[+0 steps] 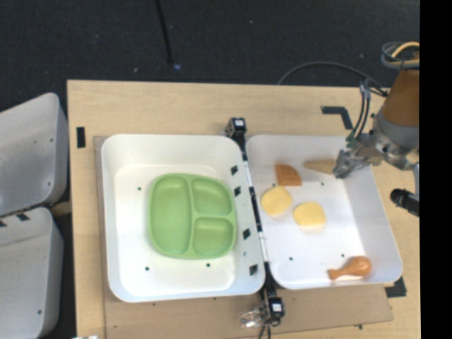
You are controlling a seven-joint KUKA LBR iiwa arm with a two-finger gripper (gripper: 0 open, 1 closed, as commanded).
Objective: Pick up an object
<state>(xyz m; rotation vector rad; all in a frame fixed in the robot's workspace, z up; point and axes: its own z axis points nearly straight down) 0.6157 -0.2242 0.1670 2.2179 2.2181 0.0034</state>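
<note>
Toy food lies in the right bin (367, 210): brown slice (287, 174), two yellow rounds (276, 201) (309, 215), and drumstick (351, 268) near the front edge. End effector (347, 162) hovers over the bin's far right corner, beside a tan piece (319, 166). Green divided plate (192, 215) fills the left bin (127, 189).

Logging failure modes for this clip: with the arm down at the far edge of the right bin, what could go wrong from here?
1. The gripper sits on the end of the flat tan piece by the right bin's far wall; a thin, low piece may slip out.
2. That wall is close, so the fingers could strike it.
3. The brown slice lies nearby and could get nudged.
</note>
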